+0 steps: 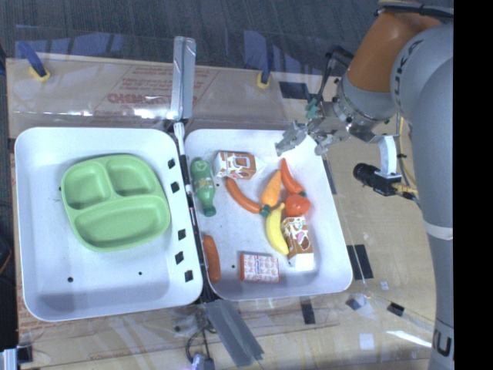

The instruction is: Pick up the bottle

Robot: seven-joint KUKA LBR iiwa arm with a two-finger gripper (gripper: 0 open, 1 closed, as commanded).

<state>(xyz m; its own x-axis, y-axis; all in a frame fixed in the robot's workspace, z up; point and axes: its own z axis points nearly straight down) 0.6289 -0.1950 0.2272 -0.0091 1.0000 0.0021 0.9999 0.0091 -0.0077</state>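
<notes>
1. Here the green bottle [203, 185] lies flat at the right bin's [331, 230] left wall
2. Gripper [302, 138] hovers near the far right corner — whether apart or together, I cannot tell
3. Probably light, rigid, slick — grasp across its body

Light wooden bench [385, 299] under clear plastic sheet, dark grey carpet floor [154, 6] behind, blue clamps with yellow tips [31, 62], soft even light
</notes>
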